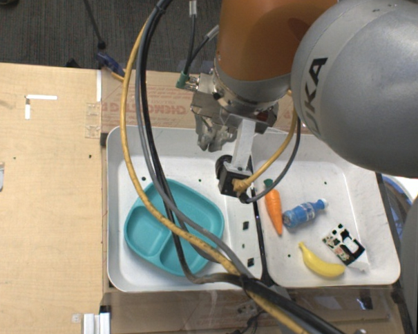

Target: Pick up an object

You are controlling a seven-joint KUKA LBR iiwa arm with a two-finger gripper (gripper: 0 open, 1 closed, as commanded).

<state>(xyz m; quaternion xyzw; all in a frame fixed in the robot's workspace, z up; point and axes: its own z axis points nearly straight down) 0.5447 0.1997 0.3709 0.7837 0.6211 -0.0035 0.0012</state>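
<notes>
1. Two white bins share the bench (42,190); the left bin (114,193) holds a teal divided plate (151,226).
2. The right bin (373,204) holds a carrot (273,211) at nine o'clock, a blue bottle (304,213) near centre, a banana (320,263) at six, and a black-and-white packet (342,245) at four.
3. The hand (214,137) hovers over the left bin's one o'clock corner; spread or pressed together, I cannot tell.
</notes>
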